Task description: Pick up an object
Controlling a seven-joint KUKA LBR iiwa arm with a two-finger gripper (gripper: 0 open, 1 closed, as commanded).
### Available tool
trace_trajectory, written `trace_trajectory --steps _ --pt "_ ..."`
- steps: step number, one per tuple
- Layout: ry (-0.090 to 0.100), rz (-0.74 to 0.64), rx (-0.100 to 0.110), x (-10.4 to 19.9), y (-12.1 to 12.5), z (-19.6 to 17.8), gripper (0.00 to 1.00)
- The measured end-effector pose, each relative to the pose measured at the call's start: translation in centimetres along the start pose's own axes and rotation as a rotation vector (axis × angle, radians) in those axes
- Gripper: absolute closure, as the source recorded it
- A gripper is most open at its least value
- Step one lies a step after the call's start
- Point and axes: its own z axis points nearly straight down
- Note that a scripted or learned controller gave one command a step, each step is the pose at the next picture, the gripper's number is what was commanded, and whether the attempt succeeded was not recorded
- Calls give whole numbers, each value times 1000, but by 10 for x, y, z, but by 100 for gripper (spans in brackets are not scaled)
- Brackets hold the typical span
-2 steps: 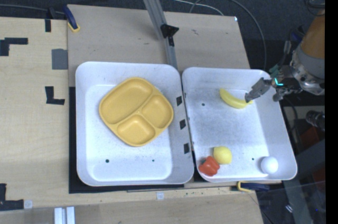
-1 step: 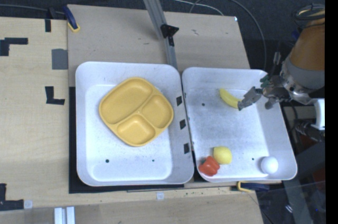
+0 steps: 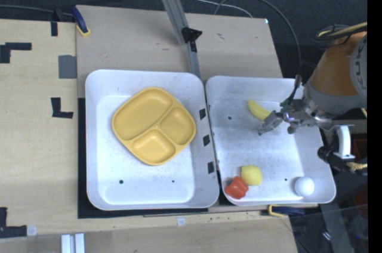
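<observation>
On the tabletop (image 3: 239,43) two white bins sit side by side. The tool (image 3: 276,120) reaches over the right bin (image 3: 280,162) from its right rim, low above the upper part of the bin floor. A yellow banana-shaped piece (image 3: 258,109) lies just beside the tool's tip, to its upper left, apparently outside the tool rather than in it; whether the tool is apart or together cannot be told. Near the bin's front edge lie a yellow lemon (image 3: 252,175), a red object (image 3: 237,188) touching it, and a white ball (image 3: 305,186) in the corner. The left bin (image 3: 101,186) holds a yellow divided plate (image 3: 154,125).
</observation>
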Motion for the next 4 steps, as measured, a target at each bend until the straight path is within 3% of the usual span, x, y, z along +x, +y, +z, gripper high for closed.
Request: trace_trajectory --steps 1,2,4 --pt "0 0 -1 1 -1 54 0" --pt "0 -1 -5 1 0 41 100" --pt "-3 -1 -13 0 4 -75 100"
